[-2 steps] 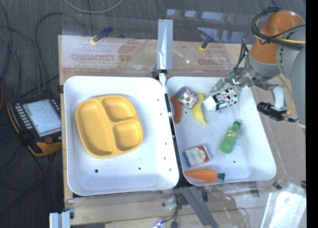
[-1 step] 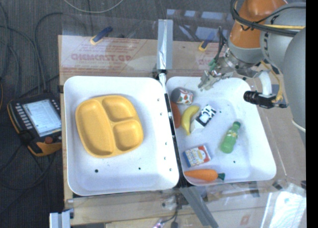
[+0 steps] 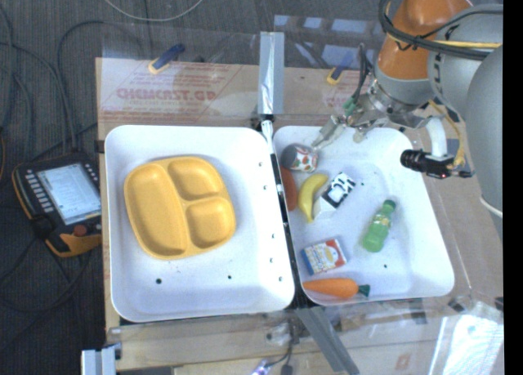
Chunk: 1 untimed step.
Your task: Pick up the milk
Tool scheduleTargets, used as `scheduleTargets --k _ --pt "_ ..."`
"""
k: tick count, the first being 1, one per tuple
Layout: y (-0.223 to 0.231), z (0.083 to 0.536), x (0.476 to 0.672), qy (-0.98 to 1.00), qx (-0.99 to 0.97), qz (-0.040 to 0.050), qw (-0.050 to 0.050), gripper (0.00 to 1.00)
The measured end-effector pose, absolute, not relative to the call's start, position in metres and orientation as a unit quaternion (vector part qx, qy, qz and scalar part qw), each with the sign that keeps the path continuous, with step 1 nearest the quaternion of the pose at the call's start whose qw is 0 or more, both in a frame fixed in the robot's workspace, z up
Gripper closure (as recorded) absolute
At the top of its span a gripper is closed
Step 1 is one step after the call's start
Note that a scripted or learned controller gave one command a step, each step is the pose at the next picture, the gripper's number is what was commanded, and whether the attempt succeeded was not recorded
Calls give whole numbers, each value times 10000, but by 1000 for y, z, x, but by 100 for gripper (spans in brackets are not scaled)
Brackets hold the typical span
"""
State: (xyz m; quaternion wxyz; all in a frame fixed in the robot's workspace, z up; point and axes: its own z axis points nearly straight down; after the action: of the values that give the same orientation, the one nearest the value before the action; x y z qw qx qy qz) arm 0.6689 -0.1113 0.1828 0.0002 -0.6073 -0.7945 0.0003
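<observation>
Dark grey carpet surrounds the wooden tabletop, with cables trailing at eleven o'clock and a teach pendant lying at nine o'clock beside the left bin. That bin carries a yellow divided plate and nothing more on its white floor.

Inside the right bin the clutter sits close together. A yellow banana lies against the milk, a small black-and-white carton near the bin's centre, tipped on its side. At ten o'clock from the carton rests a small grey and red can-like item; an orange-red piece hugs the bin's left wall. A green bottle lies at four o'clock from the milk, a blue and red box sits at six o'clock, and a carrot lies along the near wall.

From two o'clock the arm reaches in, its pincer lowered over the bin's far left corner. Its thin fingers point toward the grey and red item, just above it; how wide they stand cannot be told, and nothing is seen between them. The milk lies apart from them, at five o'clock.
</observation>
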Motion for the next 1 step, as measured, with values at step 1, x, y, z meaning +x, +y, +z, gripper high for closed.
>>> scheduleTargets --k 1 --pt "-149 97 619 -7944 -6073 -28 -33 0"
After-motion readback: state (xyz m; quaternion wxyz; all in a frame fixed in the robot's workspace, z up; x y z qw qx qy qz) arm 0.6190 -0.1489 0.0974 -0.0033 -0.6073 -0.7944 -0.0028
